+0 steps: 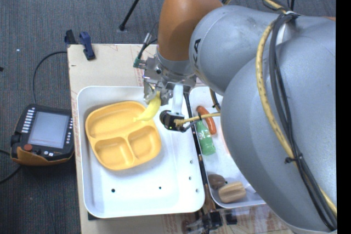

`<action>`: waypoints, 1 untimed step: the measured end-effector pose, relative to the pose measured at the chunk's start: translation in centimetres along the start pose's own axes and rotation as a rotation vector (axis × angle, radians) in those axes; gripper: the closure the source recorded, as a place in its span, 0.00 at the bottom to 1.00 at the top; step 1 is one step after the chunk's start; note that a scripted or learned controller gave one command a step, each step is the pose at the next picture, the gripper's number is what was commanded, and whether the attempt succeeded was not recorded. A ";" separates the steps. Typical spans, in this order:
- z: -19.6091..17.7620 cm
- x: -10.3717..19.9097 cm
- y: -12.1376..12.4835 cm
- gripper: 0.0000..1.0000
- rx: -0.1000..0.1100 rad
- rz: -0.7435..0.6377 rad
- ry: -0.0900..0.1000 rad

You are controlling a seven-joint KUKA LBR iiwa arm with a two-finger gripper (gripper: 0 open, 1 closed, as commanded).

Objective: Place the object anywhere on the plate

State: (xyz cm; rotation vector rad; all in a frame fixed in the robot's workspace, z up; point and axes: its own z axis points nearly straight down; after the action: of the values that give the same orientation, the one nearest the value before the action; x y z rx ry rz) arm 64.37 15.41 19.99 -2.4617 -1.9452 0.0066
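A yellow divided plate lies in the left white bin, toward its upper left. A yellow banana-shaped object hangs tilted over the plate's upper right rim. Its upper end is between the fingers of my gripper, which is shut on it. The lower end of the object reaches down to the plate's large compartment; I cannot tell if it touches. The grey arm with its orange band fills the right side and hides much of the right bin.
The right bin holds a green bottle, an orange sausage, a bread roll and a brown item. A black cable fitting hangs beside the gripper. A blue clamp sits at the bench's far left corner.
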 end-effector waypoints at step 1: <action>-5.6 6.7 -2.0 1.00 -0.003 0.068 0.004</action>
State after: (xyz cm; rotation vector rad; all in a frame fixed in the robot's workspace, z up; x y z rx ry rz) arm 64.03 22.36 25.61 -2.5262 -1.8611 -0.0012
